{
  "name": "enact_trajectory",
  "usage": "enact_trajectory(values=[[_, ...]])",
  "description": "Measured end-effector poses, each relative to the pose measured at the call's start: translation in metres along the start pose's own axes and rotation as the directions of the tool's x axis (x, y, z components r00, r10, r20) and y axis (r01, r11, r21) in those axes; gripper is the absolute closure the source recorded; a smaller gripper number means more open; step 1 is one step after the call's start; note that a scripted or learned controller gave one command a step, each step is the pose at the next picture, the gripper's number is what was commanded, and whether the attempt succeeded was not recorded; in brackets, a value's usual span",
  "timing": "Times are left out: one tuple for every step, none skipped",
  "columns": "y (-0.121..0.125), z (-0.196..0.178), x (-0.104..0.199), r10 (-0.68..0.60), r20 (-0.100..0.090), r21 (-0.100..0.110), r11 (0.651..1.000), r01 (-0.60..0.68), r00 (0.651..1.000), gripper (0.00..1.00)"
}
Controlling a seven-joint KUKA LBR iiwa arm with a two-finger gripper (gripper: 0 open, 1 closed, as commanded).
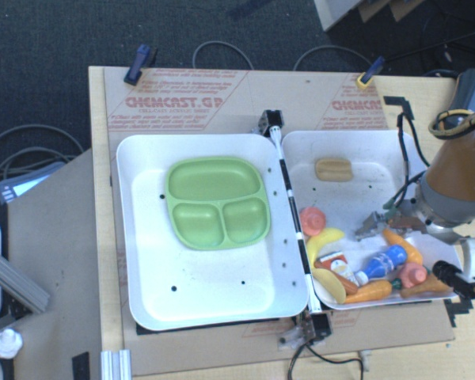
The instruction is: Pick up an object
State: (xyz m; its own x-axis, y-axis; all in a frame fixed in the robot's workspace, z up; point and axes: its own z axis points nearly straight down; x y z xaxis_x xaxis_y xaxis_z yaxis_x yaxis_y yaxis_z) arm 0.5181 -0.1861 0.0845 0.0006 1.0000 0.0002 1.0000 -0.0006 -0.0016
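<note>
Bench [103,212] — two bins, one tray [218,202]

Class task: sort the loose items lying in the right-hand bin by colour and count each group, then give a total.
Tan: 1, the bread-like piece
Pink: 2, one near the divider, one at the lower right
Yellow: 2, the banana-like pieces and
Orange: 3, carrot-like pieces
Blue: 1, the bottle
Red and white: 1, the small packet
Total: 10, though the pile is crowded, so some may be hidden.
</note>
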Motion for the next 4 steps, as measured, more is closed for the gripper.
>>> enact_trajectory(values=[[0.001, -0.01, 0.0, 0.0, 0.001, -0.002, 1.0, 0.0, 1.0, 1.0], [-0.039, -0.094, 0.029, -0.001, 0.0, -0.003, 1.0, 0.001, 1.0, 1.0], [-0.003, -0.114, 0.05, -0.002, 0.001, -0.003, 1.0, 0.002, 1.0, 1.0], [0.033, -0.071, 0.058, -0.001, 0.001, -0.003, 1.0, 0.001, 1.0, 1.0]])
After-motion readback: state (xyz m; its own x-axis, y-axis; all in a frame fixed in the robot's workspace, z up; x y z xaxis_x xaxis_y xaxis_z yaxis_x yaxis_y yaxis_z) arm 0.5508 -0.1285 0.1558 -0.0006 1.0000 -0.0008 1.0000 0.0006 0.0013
